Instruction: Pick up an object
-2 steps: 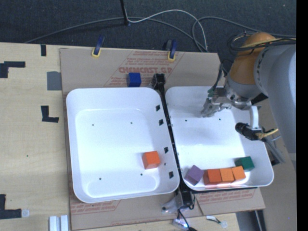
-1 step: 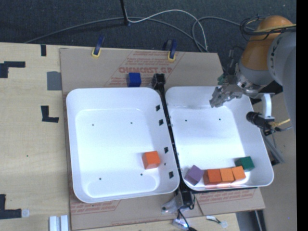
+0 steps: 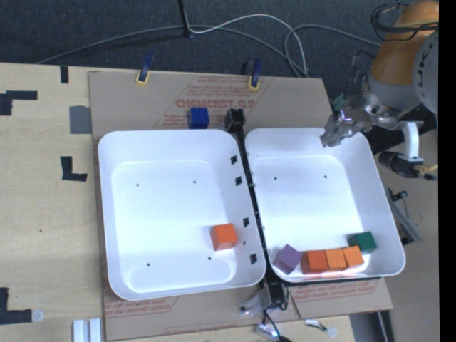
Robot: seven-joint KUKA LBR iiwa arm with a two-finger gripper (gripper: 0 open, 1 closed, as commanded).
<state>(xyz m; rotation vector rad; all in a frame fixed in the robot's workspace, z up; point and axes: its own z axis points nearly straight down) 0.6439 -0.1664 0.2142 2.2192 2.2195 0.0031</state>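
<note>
Orange block (image 3: 224, 236): left bin (image 3: 114, 155), alone.
Tool (image 3: 333, 137): above right bin (image 3: 381, 184) far corner; finger state cannot be told.

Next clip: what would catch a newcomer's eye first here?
Probably the row of coloured blocks along the near wall of the right bin: purple block, two orange blocks, green block. A lone orange cube sits in the left bin, and the gripper hangs over the right bin's far rim.

Single fixed camera above the bench (image 3: 43, 191), slanted down (both bins (image 3: 171, 148) in frame).
</note>
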